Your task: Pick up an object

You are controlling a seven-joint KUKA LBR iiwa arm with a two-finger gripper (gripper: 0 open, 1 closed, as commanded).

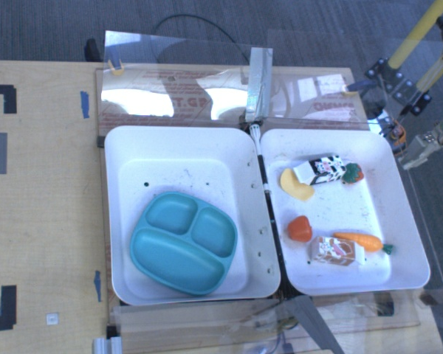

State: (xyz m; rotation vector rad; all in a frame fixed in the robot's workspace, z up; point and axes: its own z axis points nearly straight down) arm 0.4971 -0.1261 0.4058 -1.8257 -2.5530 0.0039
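A pale wooden bench (44,198) with black corner marks and bits of blue tape sits on dark grey carpet, and it bears two shallow white plastic bins side by side, smooth and round-cornered.

The left bin (125,153) holds one teal plate (183,243), matte plastic, rounded and split into three compartments. It lies tilted toward the bin's near side.

The right bin (406,264) holds six small toy foods. One yellow crescent-shaped piece (296,184) lies near the inner wall, touching one small black-and-white carton (321,171). One red, berry-like piece with a green top (352,172) sits at the carton's far end. Lower down is one glossy orange-red rounded piece (300,228). Beside it, one flat brown-and-white packet (334,251) lies just under one orange carrot (360,241) with a green stub.

Clear plastic sheets stand behind the bins, catching glare.

Parts of the gripper (421,147) show at the right edge, above the right bin's far corner and apart from every toy. Whether the claw is wide or narrow cannot be told.
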